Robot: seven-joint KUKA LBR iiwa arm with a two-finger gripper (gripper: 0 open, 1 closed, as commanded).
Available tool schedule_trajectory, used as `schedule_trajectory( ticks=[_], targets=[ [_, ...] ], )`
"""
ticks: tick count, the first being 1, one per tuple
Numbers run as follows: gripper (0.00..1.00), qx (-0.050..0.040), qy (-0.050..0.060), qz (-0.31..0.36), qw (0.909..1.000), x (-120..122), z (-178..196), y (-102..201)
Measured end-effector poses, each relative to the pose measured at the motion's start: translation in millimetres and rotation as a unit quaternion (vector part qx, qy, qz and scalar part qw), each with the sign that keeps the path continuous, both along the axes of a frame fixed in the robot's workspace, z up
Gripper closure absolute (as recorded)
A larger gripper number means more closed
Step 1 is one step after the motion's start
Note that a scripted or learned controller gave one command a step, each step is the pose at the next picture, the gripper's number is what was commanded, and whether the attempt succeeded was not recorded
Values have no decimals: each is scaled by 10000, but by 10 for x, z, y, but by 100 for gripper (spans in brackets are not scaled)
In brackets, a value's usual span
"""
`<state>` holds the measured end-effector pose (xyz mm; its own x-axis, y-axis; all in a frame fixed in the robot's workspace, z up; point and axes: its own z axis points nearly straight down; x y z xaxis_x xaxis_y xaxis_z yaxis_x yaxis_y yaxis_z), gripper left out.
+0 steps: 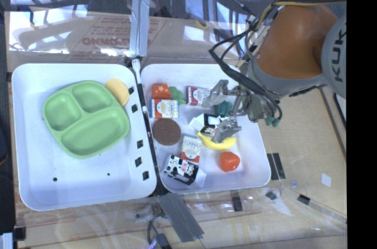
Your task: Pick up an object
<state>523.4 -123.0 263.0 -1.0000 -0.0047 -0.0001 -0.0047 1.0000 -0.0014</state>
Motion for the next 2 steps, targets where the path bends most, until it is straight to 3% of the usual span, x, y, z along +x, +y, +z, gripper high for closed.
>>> schedule_trajectory(
  ticks=[1,2],
  targets=[
    [0,18,52,-259,9996,236,-1317,-91],
    [0,-45,-194,-687,9974,-199,-1478,67]
  ],
)
